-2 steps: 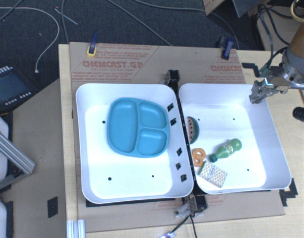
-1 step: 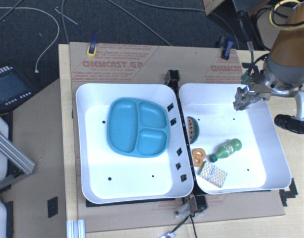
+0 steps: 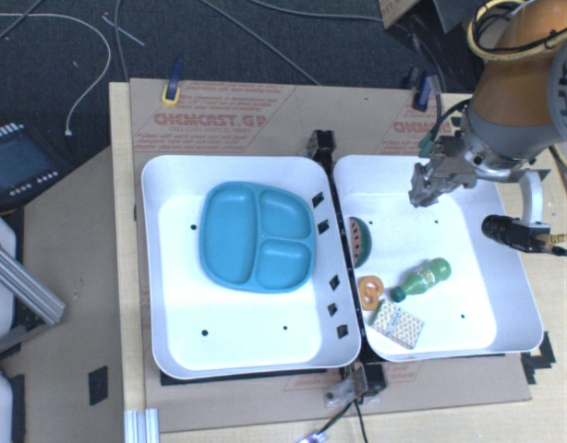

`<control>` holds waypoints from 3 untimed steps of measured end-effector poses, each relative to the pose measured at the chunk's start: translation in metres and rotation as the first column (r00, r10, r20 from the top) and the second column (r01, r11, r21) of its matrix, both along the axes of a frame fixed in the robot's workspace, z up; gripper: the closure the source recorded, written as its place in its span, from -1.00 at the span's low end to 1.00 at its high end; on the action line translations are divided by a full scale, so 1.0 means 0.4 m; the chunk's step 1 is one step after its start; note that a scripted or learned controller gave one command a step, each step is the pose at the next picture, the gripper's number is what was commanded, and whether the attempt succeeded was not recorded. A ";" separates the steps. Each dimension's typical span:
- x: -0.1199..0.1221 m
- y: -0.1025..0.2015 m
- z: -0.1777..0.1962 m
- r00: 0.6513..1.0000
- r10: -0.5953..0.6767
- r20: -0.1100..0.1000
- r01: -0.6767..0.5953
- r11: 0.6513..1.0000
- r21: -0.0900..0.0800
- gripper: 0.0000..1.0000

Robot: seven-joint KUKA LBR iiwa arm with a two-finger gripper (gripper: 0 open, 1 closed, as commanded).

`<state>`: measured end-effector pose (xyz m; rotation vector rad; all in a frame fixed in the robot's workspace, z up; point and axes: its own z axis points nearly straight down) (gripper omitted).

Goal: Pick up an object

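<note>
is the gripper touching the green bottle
Apart. The camera view shows bare white bin floor between the gripper and the green bottle.

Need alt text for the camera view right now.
The gripper hangs over the right bin, up-view of a green bottle, a pretzel, a patterned packet and a watermelon slice. The left bin holds a blue divided plate.

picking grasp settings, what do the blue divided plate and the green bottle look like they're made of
Blue divided plate: probably moulded plastic; uniform matte colour, soft rounded compartment ridges, no glare.
Green bottle: likely plastic too, slightly glossy; a pale highlight shows on its body. Too small to be sure; possibly a toy.
</note>
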<state>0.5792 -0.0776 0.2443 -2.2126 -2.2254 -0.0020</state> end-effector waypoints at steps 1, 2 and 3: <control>-0.011 0.135 0.016 1.000 0.001 0.000 -0.001 1.000 0.000 1.00; -0.021 0.241 -0.002 1.000 -0.002 -0.001 0.002 1.000 -0.001 1.00; -0.064 0.388 -0.014 1.000 0.000 -0.002 0.000 1.000 -0.001 1.00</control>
